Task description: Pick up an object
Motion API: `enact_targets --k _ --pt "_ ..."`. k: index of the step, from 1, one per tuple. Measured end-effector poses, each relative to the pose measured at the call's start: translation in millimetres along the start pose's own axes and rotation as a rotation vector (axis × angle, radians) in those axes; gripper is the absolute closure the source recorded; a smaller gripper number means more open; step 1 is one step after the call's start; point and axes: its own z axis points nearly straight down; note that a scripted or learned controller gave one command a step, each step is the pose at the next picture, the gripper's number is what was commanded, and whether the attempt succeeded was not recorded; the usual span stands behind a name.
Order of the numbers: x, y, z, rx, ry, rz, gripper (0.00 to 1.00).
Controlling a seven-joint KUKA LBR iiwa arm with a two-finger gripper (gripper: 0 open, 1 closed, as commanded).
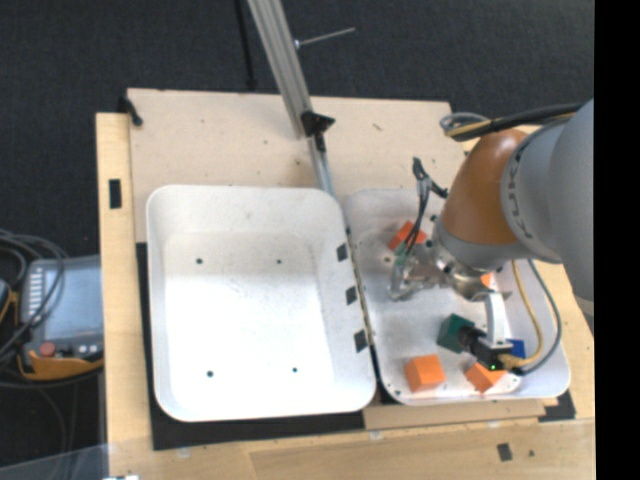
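Two bins sit side by side on the bench [200, 138]. The right bin [375, 218] holds several things: a block [424, 372] near its front wall, a smaller block [484, 377] just right of it, and another piece [403, 235] farther back, partly hidden beside the gripper [402, 286]. The left bin [170, 218] lies alongside.

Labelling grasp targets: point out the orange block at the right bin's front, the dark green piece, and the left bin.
orange block [424, 371]: camera view, middle of its top face.
dark green piece [459, 330]: camera view, its visible upper side.
left bin [250, 298]: camera view, bare floor.
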Motion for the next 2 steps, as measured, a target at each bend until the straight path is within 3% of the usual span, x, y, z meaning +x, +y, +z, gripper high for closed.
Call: enact_targets --k 2 --pt "-5.5 0.0 -116.3 -0.003 -0.003 -0.014 1.0"
